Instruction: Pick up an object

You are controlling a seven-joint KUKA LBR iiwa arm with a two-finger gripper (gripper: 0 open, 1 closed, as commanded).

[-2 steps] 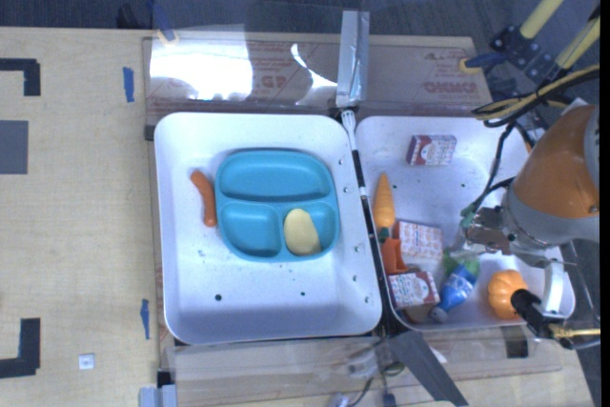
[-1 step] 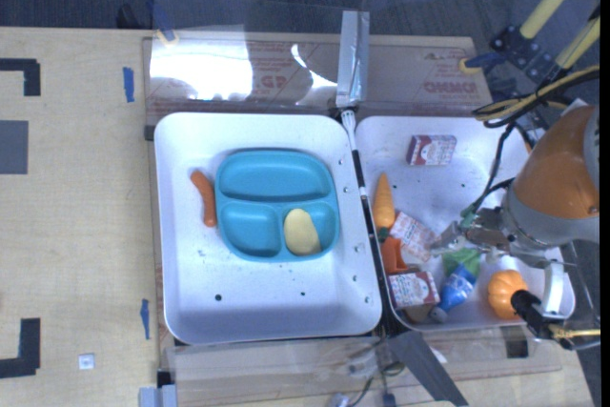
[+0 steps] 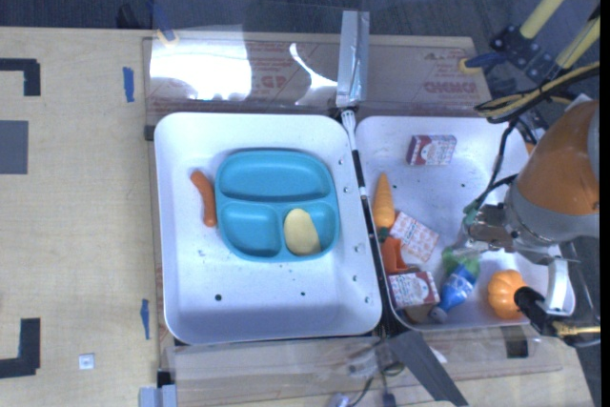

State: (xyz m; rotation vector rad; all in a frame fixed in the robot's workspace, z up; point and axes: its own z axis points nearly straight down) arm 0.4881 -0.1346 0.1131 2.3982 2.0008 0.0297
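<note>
At the lower right of the frame the tool, its opening impossible to tell, should drop squarely over the blue bottle, avoiding the orange pumpkin.

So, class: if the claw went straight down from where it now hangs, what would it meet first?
Most likely the blue bottle lying in the right bin, just below the claw; depth is hard to judge from this slanted view.
</note>
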